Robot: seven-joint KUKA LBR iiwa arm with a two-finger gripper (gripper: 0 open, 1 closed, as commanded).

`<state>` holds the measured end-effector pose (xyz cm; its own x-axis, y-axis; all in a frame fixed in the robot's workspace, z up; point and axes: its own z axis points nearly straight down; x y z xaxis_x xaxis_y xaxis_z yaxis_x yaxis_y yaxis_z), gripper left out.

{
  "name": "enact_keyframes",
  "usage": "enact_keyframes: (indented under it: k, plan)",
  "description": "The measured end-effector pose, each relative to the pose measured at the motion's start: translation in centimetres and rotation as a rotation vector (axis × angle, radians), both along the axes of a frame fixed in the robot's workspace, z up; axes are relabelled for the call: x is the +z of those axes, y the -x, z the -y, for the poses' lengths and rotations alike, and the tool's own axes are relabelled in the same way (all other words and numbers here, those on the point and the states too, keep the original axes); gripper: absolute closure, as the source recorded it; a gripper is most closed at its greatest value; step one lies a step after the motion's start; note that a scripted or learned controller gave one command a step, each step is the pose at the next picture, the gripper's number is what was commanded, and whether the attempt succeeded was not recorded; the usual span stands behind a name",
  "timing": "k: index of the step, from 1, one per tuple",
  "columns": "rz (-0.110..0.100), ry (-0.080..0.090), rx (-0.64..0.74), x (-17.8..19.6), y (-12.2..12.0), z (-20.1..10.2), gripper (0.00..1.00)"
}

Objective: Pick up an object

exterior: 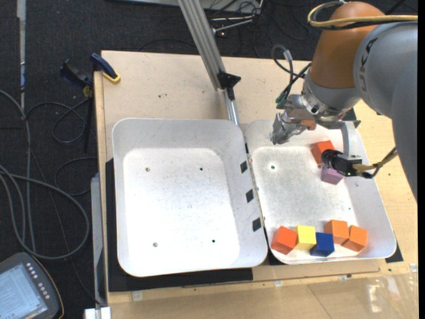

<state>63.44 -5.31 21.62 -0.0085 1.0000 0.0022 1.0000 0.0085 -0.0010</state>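
View from above of a tan bench [166, 92] with two shallow white bins side by side. A grey arm [392, 58] with an orange band reaches in from the right.

The gripper [281, 134] points down at the far corner of the right bin [292, 198], on the side next to the left bin [172, 198]. It is close to the bin's rim. Whether it is open or closed cannot be told, and nothing can be seen in its grasp.

All the blocks are in the right bin. An orange block [321, 149] lies near the far right side, to the right of the gripper and apart from it. A purple block [330, 175] sits just in front of the orange one.

Along the near wall is a row of five blocks [323, 244] – orange, yellow, blue, orange, orange, from the view's left to right – packed close together, well apart from the gripper.

A metal pole [202, 35] slants down from the top of the view to the gap between the bins. A blue and yellow clamp [103, 67] sits at the bench's far left corner. A handheld screen [23, 291] lies on the dark floor at the lower left.
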Motion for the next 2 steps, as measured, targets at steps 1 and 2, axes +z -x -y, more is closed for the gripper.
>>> enact_keyframes:
  k: [1, 2]
  plan:
    - [0.003, 0.001, 0.0, -0.5, -1.0, -5.3, 1.0]
    - [0.005, 0.0, 0.0, 1.3, -1.6, -10.7, 1.0]
